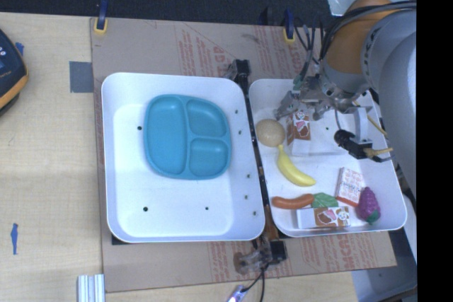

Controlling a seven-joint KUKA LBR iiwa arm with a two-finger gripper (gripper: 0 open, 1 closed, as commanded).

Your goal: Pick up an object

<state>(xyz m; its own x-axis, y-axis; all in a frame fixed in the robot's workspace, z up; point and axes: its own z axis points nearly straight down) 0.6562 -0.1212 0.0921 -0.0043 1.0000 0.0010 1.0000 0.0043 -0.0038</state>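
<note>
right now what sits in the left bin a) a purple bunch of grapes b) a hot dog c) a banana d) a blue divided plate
d: the blue divided plate lies alone in the left bin, while the banana, hot dog and purple grapes lie in the right bin.

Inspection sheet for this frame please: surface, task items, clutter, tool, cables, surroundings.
Surface: cardboard-covered bench bearing two white bins; left bin, right bin.
Job's things: in the right bin, banana, round beige item, sausage, purple grapes, small carton, box, packet.
Clutter: blue divided plate in the left bin.
Grippers: tool low over the right bin's far end, near the small carton; finger state unclear.
Cables: dark cables beside the arm.
Surroundings: yellow-black device, clamps, dark floor.
</note>
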